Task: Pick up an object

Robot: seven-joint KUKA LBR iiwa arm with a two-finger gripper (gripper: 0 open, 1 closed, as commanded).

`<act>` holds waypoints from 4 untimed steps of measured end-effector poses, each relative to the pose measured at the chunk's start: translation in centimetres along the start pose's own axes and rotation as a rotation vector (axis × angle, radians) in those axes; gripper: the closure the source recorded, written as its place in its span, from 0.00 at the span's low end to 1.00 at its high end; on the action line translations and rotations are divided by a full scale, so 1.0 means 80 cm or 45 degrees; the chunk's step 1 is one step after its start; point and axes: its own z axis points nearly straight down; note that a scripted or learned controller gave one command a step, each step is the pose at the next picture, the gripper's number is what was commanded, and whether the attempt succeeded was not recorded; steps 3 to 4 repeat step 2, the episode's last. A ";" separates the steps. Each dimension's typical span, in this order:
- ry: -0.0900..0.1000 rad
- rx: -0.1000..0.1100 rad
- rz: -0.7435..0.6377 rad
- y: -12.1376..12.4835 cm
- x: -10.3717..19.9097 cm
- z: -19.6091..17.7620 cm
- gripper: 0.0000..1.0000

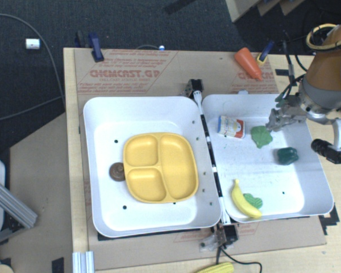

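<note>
Progress: early, nothing lifted yet | gripper [274,121] low in the right bin [307,201], just beside the light green leafy toy [261,136] — likely target | claw state: can't tell | left: close on it, lift — banana [242,199] untouched

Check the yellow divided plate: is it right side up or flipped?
Right side up: the yellow plate shows three hollow compartments facing upward in the left bin.
</note>
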 end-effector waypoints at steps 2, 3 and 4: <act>0.003 0.005 -0.002 0.020 0.003 0.073 0.00; 0.003 0.005 -0.002 0.020 0.003 0.073 0.00; 0.003 0.005 -0.002 0.020 0.003 0.073 0.00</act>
